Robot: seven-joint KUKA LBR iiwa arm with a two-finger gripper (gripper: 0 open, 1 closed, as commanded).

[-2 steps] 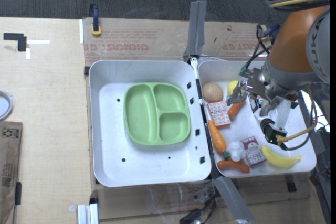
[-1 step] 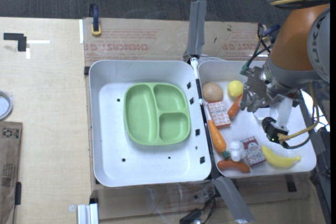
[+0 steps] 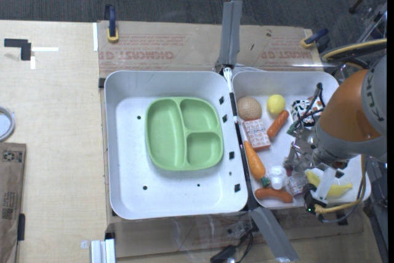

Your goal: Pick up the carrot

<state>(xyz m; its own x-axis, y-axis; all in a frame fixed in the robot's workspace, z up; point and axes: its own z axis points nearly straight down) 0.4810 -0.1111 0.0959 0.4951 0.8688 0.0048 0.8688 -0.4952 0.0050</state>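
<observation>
- Carrot (image 3: 254, 160) lies in the right bin (image 3: 289, 75), along its left wall, with the green leafy end pointing toward the near edge.
- A second, smaller carrot (image 3: 277, 124) lies tilted just below the lemon (image 3: 276, 103); a third (image 3: 274, 195) rests at the near edge.
- Between them sit a brown bread roll (image 3: 249, 108) and a red-and-white carton (image 3: 256, 134).
- My gripper (image 3: 296, 160) hangs over the right half of that bin, apart from the large carrot; whether it is spread or pressed together I cannot tell.
- The left bin (image 3: 123, 151) holds a green divided plate (image 3: 184, 132).
</observation>
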